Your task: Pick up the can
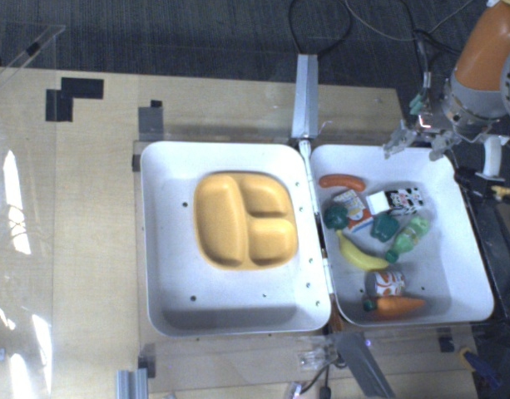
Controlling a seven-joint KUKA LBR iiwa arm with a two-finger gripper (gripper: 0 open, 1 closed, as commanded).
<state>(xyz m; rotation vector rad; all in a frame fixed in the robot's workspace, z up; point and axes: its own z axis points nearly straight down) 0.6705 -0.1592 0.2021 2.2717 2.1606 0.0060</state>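
Can point(389, 283) stands near the front of the right bin point(475, 248), touching one carrot point(393, 305). Well apart from it, the gripper point(417, 142) hangs over that bin's far rim, its two fingers spread with nothing between them. One banana point(359, 254), one sausage point(342, 181), one green bottle point(408, 233) and small cartons share that bin. One yellow divided tray point(243, 219) fills the left bin point(167, 248).

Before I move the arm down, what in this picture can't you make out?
- Gripper: too small and blurred to tell whether open or shut.
- Can: its lower end sits behind the carrot; label too small to read.
- Arm: cut off by the top-right edge of the camera view.
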